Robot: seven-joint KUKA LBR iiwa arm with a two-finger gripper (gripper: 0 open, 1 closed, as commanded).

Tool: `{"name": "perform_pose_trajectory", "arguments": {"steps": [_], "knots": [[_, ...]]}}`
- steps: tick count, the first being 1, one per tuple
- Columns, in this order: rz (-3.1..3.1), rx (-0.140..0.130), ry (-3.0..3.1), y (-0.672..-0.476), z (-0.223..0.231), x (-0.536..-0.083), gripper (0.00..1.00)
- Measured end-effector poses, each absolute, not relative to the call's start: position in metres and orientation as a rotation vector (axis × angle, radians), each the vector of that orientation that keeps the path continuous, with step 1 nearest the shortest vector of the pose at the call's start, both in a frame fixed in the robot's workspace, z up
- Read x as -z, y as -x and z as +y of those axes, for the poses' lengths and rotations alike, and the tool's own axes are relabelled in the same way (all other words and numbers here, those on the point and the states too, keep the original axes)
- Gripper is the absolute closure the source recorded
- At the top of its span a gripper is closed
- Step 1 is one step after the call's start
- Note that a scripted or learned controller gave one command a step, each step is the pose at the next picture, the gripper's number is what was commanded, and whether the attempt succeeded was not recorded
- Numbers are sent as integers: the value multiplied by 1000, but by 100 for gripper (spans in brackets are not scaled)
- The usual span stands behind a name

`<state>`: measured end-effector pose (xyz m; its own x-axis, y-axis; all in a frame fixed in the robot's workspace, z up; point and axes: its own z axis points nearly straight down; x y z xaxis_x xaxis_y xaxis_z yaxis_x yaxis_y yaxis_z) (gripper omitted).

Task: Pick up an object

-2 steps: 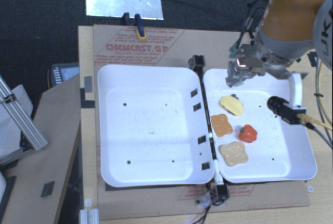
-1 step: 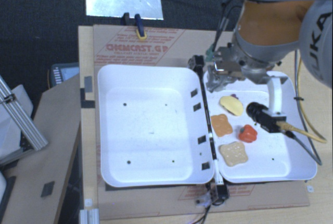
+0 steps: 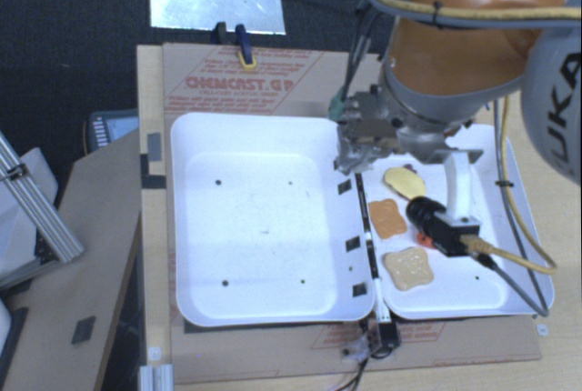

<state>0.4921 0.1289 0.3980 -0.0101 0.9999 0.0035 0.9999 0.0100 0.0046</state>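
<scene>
The arm (image 3: pixel 482 25) is being held over the right bin (image 3: pixel 473 300), at 3 o'clock of the bench, with the gripper (image 3: pixel 353 160) being lowered to the ridge where the two bins meet. Whether the tool is wide or narrow cannot be told, since the wrist housing is blocking the view from above; nothing is being seen in its grasp. The candidates for picking are being kept in the right bin: a yellow piece (image 3: pixel 404 183) just at 4 o'clock of the gripper, an orange piece (image 3: pixel 388 218) at 5 o'clock of it, and a beige piece (image 3: pixel 409 267) further along at 5 o'clock, near the front wall. All three are lying flat and close to the ridge, which is probably why the gripper is being stationed on that side. The yellow and orange pieces are nearly touching, so a clean grasp of either is being made harder; the ridge itself is judged the nearest obstruction. The left bin (image 3: pixel 255 198), at 9 o'clock, is showing bare white floor. Both bins are being carried on a cardboard sheet (image 3: pixel 245 82), with a clip (image 3: pixel 244 48) at its 12 o'clock edge.
</scene>
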Motion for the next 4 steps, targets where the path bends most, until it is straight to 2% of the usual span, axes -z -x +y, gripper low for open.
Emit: {"name": "perform_pose_trajectory", "arguments": {"steps": [1, 2, 3, 4], "knots": [[2227, -17, -2210, -487, 156, -480, 100], [2231, -8, -2209, -487, 155, -486, 100], [2237, -11, -2202, -488, 155, -497, 100], [2228, -10, -2213, -486, 181, -537, 100]]}}
